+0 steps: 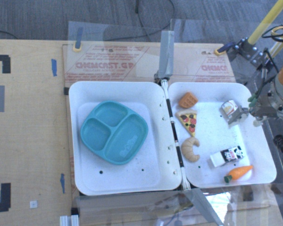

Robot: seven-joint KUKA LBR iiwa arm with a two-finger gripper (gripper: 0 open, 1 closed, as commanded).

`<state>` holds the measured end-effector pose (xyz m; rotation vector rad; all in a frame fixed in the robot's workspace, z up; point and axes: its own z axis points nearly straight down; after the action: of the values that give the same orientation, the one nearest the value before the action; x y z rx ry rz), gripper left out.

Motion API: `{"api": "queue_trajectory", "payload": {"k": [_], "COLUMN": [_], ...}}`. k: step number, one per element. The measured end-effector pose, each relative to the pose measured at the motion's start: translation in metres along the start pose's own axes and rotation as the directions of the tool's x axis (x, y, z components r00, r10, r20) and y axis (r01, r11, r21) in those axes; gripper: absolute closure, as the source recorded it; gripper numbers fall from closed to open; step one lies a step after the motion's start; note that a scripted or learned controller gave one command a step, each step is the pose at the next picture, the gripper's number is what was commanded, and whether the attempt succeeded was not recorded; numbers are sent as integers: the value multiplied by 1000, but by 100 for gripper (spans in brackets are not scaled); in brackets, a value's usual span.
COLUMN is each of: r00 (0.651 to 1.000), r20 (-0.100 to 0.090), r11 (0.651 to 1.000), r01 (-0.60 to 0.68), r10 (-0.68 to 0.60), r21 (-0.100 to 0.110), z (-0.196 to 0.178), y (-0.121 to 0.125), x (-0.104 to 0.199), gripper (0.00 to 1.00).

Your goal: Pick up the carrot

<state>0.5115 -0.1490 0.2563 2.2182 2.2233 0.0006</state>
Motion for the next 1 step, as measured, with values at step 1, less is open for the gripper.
{"api": "queue_trajectory", "payload": {"k": [1], "r00": [989], "r20": [1], "r11": [989], "r01": [149], "r10": [-149], "r21": [-3], "z": [139], "y": [-31], "x": [36], "gripper": [0]}}
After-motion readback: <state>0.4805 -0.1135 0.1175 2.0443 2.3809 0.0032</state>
